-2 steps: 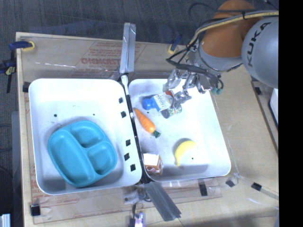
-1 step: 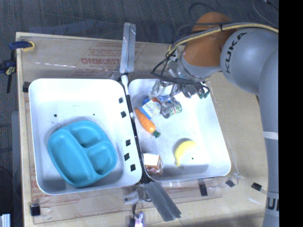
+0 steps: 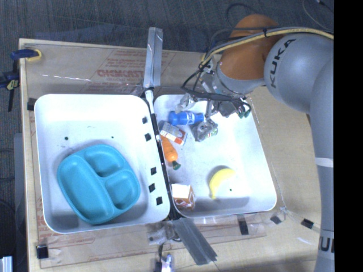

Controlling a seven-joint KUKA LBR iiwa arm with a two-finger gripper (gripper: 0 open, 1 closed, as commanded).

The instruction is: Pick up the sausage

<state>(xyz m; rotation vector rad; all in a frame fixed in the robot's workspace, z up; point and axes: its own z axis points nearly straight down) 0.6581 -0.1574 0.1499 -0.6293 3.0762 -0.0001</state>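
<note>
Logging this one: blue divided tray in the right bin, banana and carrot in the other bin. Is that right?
Not quite. The camera view shows the blue divided tray in the left bin, not the right. The banana and carrot lie in the other bin, as you say.

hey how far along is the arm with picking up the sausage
Nothing looks done yet. The gripper is low in the right bin, beside the blue bottle; whether it grips anything cannot be made out. No sausage can be clearly identified; the carrot, banana and small carton lie loose. Left: grasping and lifting.
</note>
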